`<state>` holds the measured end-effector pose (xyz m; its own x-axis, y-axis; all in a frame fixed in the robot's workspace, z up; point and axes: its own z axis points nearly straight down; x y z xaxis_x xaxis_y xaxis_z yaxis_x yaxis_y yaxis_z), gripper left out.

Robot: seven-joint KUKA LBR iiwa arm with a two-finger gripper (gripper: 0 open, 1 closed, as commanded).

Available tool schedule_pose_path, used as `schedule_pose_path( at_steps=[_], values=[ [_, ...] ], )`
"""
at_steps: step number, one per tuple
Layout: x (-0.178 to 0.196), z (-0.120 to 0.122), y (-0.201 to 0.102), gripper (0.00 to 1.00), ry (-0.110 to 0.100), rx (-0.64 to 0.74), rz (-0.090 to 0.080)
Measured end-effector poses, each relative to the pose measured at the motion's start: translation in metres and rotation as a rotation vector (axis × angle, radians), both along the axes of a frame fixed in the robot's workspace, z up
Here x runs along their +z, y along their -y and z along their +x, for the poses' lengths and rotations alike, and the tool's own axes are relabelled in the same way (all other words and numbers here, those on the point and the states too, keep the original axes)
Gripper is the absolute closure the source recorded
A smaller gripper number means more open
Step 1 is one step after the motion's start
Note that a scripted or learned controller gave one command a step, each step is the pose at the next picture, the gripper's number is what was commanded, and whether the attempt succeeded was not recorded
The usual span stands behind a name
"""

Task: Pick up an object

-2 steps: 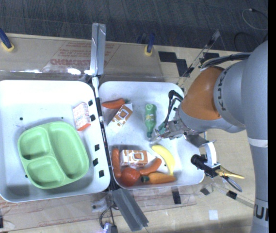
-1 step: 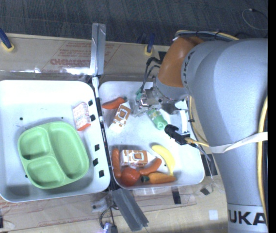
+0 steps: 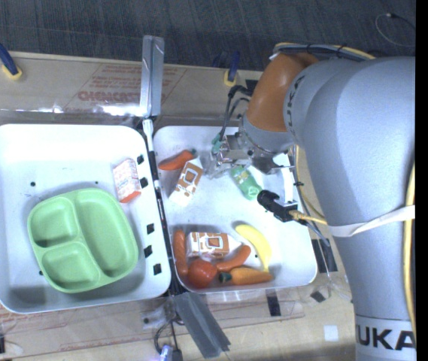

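Green bottle (image 3: 245,182) is taken as the likely target: it lies in the right bin (image 3: 298,265), upper middle, just below and slightly right of the pincer (image 3: 225,155). Pincer is seen low over the bin's upper part, beneath the orange wrist band. Pincer state cannot be told: the tips are lost in cable clutter and glare. Nothing is seen held between them.

Key relation: bottle sits immediately down-right of the pincer, close or touching, which of the two cannot be resolved. Its long axis runs diagonally, upper-left to lower-right, so a grip would probably be best made across that axis, short side between the tips.

Other candidates nearby: small white-and-orange carton (image 3: 188,180) just left of the pincer, orange sausage-like piece (image 3: 176,160) beyond it toward the bin's left wall. Banana (image 3: 254,244), second carton (image 3: 208,244), tomato (image 3: 201,273) and carrot (image 3: 250,277) are packed along the bin's lower edge, well apart from the pincer.

Left bin (image 3: 3,201) carries a green divided tray (image 3: 83,239) and one more carton (image 3: 126,180); not relevant to the coming move.

Judged stage: approach, no lift made yet. Risk: bottle may roll or be nudged aside.
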<state>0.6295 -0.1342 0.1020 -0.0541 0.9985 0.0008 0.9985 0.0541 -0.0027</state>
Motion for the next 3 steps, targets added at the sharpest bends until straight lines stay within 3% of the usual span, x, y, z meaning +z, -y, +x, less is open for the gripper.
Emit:
schedule_pose_path(
  at_steps=[1, 2, 3],
  values=[
    [-0.010, -0.008, 0.018, 1.00, -0.001, -0.106, 0.001],
    [-0.010, -0.008, 0.018, 0.00, -0.002, -0.106, 0.001],
    [-0.011, -0.032, 0.012, 0.00, -0.001, -0.088, 0.000]
  ],
)
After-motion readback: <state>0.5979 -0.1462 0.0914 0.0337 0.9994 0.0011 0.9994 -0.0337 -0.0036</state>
